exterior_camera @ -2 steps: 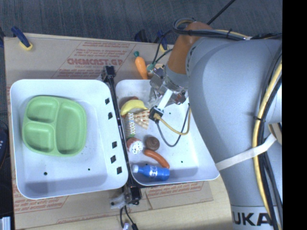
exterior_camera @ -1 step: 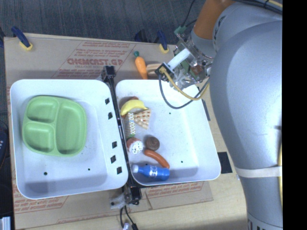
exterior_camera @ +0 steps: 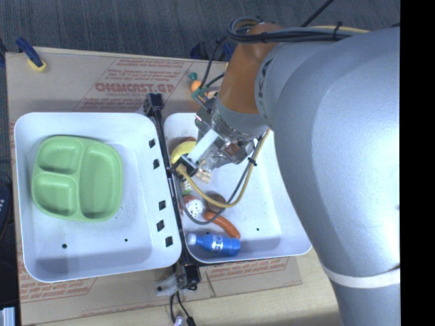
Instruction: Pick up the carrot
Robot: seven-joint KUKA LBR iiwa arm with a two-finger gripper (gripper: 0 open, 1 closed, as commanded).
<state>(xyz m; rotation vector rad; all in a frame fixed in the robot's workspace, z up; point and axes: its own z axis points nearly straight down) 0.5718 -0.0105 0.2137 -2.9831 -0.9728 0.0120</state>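
Over the right-hand bin (exterior_camera: 272, 202), the arm's gripper (exterior_camera: 192, 163) hangs low among a cluster of small items by the bin's left wall, its tip beside a yellow banana-like piece (exterior_camera: 179, 151). How far the gripper is open cannot be told at this angle, and nothing can be seen caught in it. A yellow cable (exterior_camera: 242, 182) loops down from the wrist across the bin floor.

Just below the tool lies a small white die-like object (exterior_camera: 194, 208), and beyond that the carrot (exterior_camera: 224, 225), an orange wedge lying flat and aslant near the front of the bin, its thicker end toward the right. Close in front of it, perhaps touching, rests a blue bottle (exterior_camera: 214, 244). The carrot sits apart from the gripper, nearer the camera, so the reach appears not yet made.

To do the step well, the tool would likely need to shift toward the bin's front and line up across the carrot's narrow width rather than along its length, coming down clear of the bottle and the white object so neither is nudged or pinched with it. A grasp near the thicker middle seems safest.

In the left-hand bin (exterior_camera: 27, 182) a green divided plate (exterior_camera: 78, 178) sits well away from the work.
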